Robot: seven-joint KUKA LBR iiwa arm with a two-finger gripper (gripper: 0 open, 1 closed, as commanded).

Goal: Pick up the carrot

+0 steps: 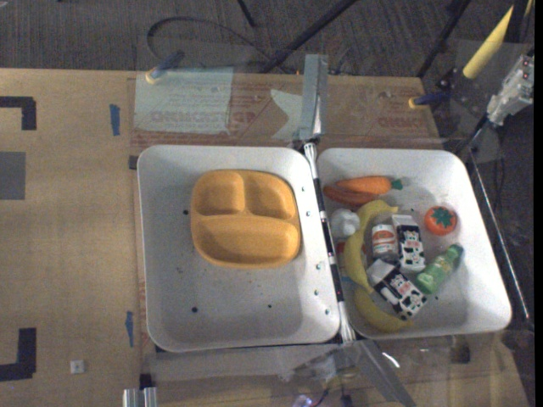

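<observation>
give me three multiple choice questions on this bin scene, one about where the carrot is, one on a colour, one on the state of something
1. Where does the carrot lie?
A. on the divided plate
B. at the far end of the right bin, near the wall between the bins
C. on the bench outside the bins

2. What colour is the divided plate in the left bin?
A. yellow-orange
B. blue
C. white

3. How does the carrot lie in the right bin?
A. standing on end
B. buried under the banana
C. on its side, green top toward the view's right

Answers:
1 B, the carrot sits at the right bin's far end, close to the divider.
2 A, the plate is yellow-orange against the white bin.
3 C, it lies flat and uncovered, above the banana, green end to the right.
</observation>
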